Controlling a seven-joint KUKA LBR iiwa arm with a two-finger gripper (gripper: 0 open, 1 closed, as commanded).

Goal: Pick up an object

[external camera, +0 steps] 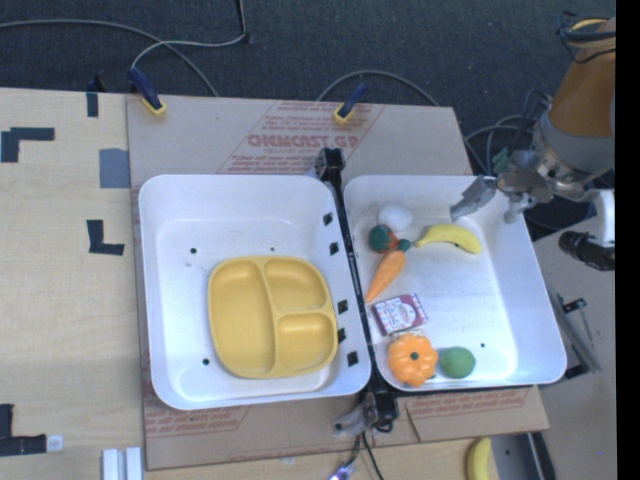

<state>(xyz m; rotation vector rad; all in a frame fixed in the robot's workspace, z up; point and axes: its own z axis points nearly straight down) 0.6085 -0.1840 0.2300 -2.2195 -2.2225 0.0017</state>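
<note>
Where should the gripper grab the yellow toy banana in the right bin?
Probably mid-body on the yellow toy banana, coming straight down with fingers across its narrow width. It lies flat on the right white bin's floor, curved and slim, with bare floor beside it; the gripper hovers just above-right.

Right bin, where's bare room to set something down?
Right bin: bare floor between the banana and the lime, along the right wall. Crowded on the left by the carrot, packet and pumpkin.

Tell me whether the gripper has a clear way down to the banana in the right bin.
Probably yes. The gripper hangs just up and right of the banana, which lies apart from the carrot, nothing covering it.
</note>
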